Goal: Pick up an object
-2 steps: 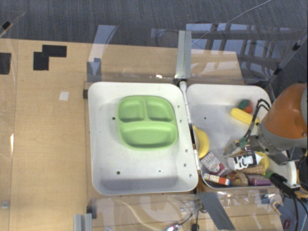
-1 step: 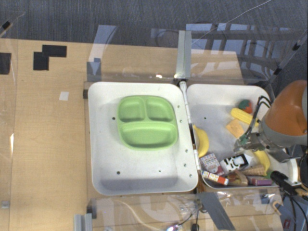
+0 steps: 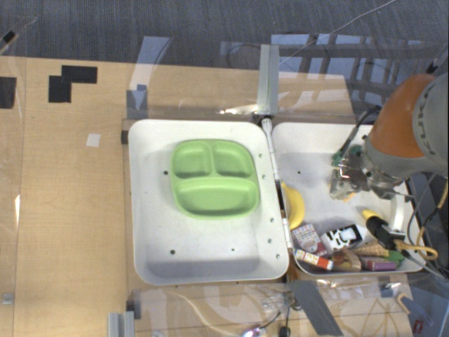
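Tan bench (image 3: 63,202), black marks upper left; grey carpet at top of frame. Pincer (image 3: 344,181) over right bin (image 3: 309,149); grip state unclear.

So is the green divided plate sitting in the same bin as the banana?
No. The green divided plate lies in the left bin, while the banana lies in the right bin.

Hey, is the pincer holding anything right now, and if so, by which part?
It cannot be told. The pincer sits above the right bin, apart from the banana and the clutter along the bin's near edge.
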`<state>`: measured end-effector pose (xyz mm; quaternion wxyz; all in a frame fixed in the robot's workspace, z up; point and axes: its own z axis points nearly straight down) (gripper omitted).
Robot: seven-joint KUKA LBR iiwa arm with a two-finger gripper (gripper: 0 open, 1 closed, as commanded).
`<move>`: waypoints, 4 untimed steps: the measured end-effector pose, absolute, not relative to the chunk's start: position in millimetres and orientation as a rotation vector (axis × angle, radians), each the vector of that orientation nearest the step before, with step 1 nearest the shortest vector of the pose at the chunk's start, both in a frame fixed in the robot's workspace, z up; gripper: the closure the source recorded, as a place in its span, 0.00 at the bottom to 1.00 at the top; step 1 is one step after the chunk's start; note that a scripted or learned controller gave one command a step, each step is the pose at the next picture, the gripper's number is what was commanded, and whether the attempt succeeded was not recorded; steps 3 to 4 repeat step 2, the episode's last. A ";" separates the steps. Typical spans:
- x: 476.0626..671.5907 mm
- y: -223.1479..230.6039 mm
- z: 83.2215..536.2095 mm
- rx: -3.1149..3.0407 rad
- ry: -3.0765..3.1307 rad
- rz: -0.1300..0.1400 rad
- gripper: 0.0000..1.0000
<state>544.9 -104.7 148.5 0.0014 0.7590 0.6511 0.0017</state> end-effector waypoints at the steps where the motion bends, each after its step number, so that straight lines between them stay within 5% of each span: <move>1: 544.8 -104.8 148.4 2.382 2.044 0.005 0.00; 2: 492.8 -129.5 91.4 2.248 2.177 0.020 0.00; 4: 492.8 -129.5 91.4 2.248 2.177 0.020 0.00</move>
